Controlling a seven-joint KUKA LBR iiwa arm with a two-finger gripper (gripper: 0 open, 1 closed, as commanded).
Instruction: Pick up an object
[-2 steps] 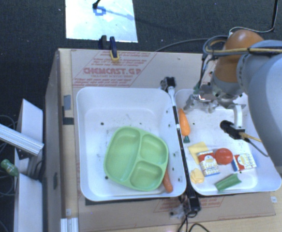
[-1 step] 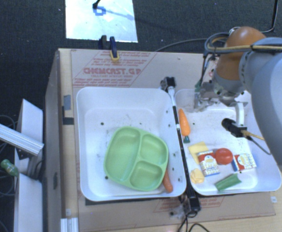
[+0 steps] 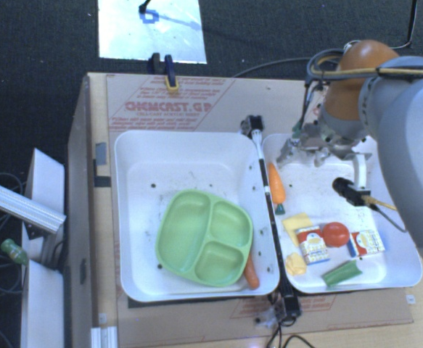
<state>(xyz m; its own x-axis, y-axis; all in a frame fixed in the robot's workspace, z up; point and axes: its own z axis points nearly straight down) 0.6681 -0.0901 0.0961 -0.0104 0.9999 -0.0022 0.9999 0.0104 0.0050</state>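
A carrot (image 3: pixel 276 183) lies at ten o'clock in the right bin (image 3: pixel 396 263), against its wall. A tomato (image 3: pixel 335 233) sits at four o'clock from it. The end effector (image 3: pixel 314 149) hangs at eleven o'clock; I cannot tell how far open it is.

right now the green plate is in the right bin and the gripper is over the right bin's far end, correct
Not quite. The camera view shows the green plate lying in the left bin, not the right one. The rest holds: the gripper is over the far end of the right bin.
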